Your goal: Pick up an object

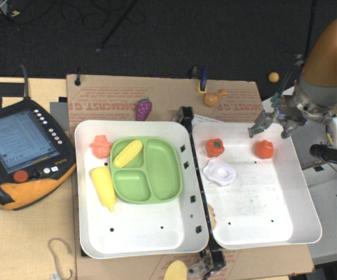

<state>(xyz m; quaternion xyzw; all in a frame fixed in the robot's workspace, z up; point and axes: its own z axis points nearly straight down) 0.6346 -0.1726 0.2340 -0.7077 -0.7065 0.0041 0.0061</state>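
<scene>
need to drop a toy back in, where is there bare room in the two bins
Most room: the right bin's near half, below the fried egg toy. Also the left bin's near strip, below the green divided plate. Crowded: the left bin's far half, with plate, corn and yellow bottle, and the right bin's far edge, where two red toys sit under the tool.
</scene>
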